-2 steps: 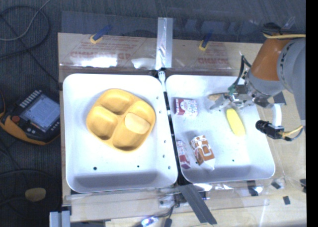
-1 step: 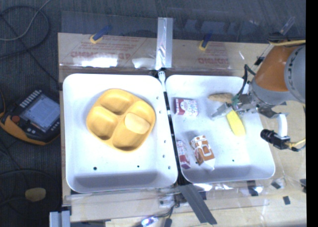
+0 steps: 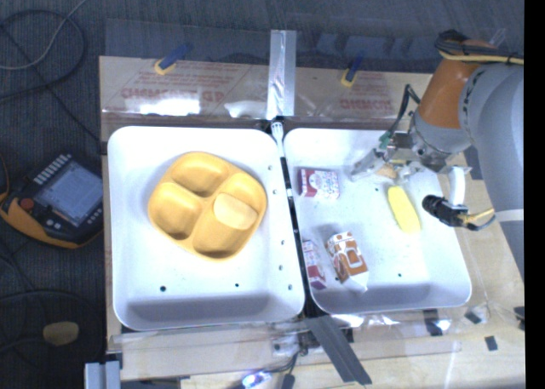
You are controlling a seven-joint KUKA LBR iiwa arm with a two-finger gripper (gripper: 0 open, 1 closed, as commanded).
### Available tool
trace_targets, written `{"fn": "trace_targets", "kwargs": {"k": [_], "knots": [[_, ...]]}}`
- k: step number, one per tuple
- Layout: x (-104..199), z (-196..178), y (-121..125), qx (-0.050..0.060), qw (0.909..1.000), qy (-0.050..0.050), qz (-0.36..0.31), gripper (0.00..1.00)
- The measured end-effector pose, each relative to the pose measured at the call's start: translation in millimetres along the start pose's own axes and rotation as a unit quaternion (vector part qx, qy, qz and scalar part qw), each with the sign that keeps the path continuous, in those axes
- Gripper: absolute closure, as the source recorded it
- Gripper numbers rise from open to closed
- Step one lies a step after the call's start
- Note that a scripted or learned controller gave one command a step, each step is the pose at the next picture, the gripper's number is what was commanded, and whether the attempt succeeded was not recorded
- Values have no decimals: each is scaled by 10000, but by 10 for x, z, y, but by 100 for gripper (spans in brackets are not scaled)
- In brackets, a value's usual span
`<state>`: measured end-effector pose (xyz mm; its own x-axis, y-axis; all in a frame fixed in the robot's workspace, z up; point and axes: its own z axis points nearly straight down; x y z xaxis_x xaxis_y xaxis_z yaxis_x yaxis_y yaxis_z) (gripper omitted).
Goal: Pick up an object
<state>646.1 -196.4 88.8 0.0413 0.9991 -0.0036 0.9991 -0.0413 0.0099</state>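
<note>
My gripper (image 3: 385, 169) hovers over the far part of the right bin (image 3: 443, 281), with its two grey fingers (image 3: 364, 165) spread open. A small tan bit shows between them; I cannot tell what it is or whether the fingers touch it. Just in front of the gripper lies a yellow banana-shaped object (image 3: 404, 208). A red and white packet (image 3: 318, 183) lies to the gripper's left. An orange and white packet (image 3: 347, 258) and a second red and white packet (image 3: 313, 264) lie nearer the front.
The left bin (image 3: 128, 294) holds a yellow sectioned dish (image 3: 204, 204). A metal divider (image 3: 288, 200) separates the bins. A handheld controller (image 3: 60, 200) sits on the floor at left. The arm fills the right side.
</note>
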Motion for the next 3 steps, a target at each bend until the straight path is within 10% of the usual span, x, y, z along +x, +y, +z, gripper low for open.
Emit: {"fn": "trace_targets", "kwargs": {"k": [2, 3], "knots": [[-176, -47, -426, -68, 9984, 48, -561, 0], [-215, -93, -447, -22, 9985, 26, -555, 100]]}}
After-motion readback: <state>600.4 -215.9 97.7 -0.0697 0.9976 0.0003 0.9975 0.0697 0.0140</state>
